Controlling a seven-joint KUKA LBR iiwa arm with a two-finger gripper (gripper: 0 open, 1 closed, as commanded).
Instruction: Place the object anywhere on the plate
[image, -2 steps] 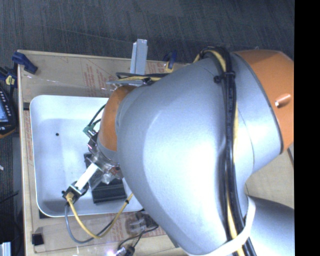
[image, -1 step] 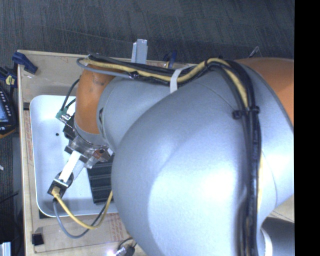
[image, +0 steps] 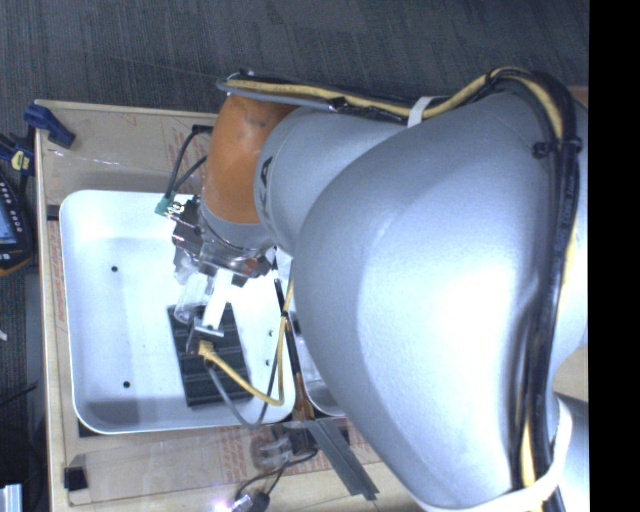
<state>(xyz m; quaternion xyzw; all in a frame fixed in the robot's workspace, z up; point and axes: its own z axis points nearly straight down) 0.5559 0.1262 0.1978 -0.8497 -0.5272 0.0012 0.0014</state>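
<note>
Arm over left bin, claw state unclear

Big grey arm (image: 430, 280) sits closest to the lens at right and covers most of the right bin (image: 318, 403), leaving a white rim sliver. Next comes the orange band (image: 235, 150) above the wrist. Below it the gripper (image: 200, 270) hangs over the left bin (image: 100, 300), near its right wall. Claw wide or narrow: cannot tell. The object is hidden, so its spot relative to the claw, heading and long axis cannot be told. Two dark specks (image: 114, 268) on the bin floor. Wooden bench (image: 130, 150) beyond, blue clamp (image: 48, 122) at its corner.
</note>
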